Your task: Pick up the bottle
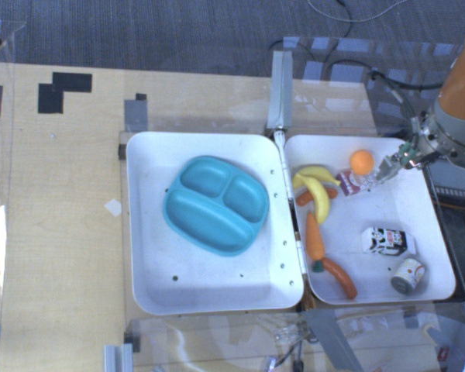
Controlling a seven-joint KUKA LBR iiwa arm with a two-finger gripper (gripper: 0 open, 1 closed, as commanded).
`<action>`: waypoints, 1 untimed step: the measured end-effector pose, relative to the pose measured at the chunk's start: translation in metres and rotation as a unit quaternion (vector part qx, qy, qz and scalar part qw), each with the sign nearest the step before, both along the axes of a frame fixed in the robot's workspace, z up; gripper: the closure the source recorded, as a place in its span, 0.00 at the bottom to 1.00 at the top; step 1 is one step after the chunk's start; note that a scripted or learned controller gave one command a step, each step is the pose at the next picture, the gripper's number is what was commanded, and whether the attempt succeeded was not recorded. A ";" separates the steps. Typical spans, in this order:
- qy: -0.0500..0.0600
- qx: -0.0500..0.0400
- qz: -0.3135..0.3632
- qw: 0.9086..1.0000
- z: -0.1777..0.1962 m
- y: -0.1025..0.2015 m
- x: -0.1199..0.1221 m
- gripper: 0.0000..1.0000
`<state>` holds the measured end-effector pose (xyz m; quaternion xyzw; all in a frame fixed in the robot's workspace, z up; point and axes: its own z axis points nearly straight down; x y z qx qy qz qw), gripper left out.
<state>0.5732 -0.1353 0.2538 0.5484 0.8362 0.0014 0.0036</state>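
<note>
The gripper (pixel 393 163) hangs low over the far part of the right bin (pixel 442 235), reaching in from the right edge of the camera view beneath the arm's orange band (pixel 463 84). Whether it is spread or closed I cannot tell; its tip is small and blurred. Just to its left lies the bottle (pixel 359 183), a clear one with a dark red label, on its side on the bin floor, its near end meeting the gripper tip (contact or a small gap, the view does not settle it). Nothing is visibly clasped.

An orange ball (pixel 361 162) sits just left of the gripper, touching or nearly touching the bottle on its far side. Farther left a yellow banana (pixel 316 186) curves beside the bin's inner wall, with a carrot (pixel 315 241) and a red sausage (pixel 339 277) beyond it toward the near edge. Below the gripper, nearer the camera, rest a black-and-white carton (pixel 387 241) and a small can (pixel 408 275) on its side.

Well to the left, the left bin (pixel 147 270) holds a blue divided plate (pixel 216 204). Both bins sit on the pale wooden surface (pixel 54 231).
</note>
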 end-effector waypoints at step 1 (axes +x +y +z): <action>0.001 0.000 0.000 1.000 -0.001 0.000 0.000 0.00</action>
